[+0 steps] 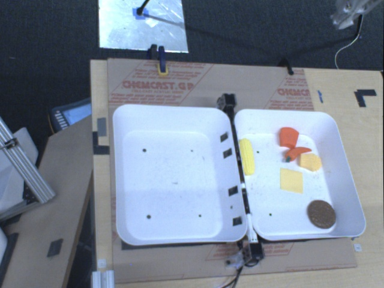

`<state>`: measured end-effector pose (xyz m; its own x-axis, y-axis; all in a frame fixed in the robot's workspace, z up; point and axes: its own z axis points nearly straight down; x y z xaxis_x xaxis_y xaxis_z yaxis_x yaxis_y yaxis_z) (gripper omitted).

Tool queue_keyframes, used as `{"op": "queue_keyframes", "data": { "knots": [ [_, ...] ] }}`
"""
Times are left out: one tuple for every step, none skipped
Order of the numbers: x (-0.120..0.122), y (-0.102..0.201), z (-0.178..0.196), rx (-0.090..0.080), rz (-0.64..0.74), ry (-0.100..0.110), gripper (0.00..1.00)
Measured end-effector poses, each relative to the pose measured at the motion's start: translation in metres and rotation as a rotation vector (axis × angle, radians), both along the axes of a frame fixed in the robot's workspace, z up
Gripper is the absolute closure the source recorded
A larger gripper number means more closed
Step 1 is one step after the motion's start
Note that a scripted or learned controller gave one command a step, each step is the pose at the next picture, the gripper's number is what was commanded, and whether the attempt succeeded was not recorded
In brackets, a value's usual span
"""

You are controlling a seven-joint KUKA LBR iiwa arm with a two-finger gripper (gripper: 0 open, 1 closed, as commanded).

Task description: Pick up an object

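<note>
The right bin (345,161) holds several small objects. A yellow corn cob (246,156) lies along its left wall. An orange carrot-like piece (290,140) sits near the back, with a small yellow-orange block (311,162) just right of it. A flat yellow square (292,180) lies in the middle, and a brown round disc (321,213) rests near the front right corner. Part of the gripper (354,5) shows at the top right corner, blurred, high above the bench and well away from the bins.
The left bin (129,179) stands beside the right one, joined by a row of black clips (231,161). A shiny metal sheet (143,15) lies behind the bench. A metal rail (24,167) slants at the far left.
</note>
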<state>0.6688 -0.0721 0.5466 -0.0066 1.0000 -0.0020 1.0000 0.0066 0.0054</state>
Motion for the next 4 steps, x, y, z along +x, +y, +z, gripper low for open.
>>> {"op": "queue_keyframes", "data": {
  "knots": [
    [-0.001,-0.085,-0.012,-0.001,-0.012,0.003,1.00],
    [-0.001,-0.137,-0.011,-0.001,-0.009,0.001,1.00],
    [0.000,-0.134,-0.011,0.000,-0.002,0.002,1.00],
    [0.000,-0.133,-0.011,0.000,-0.002,0.002,1.00]
  ]
}}
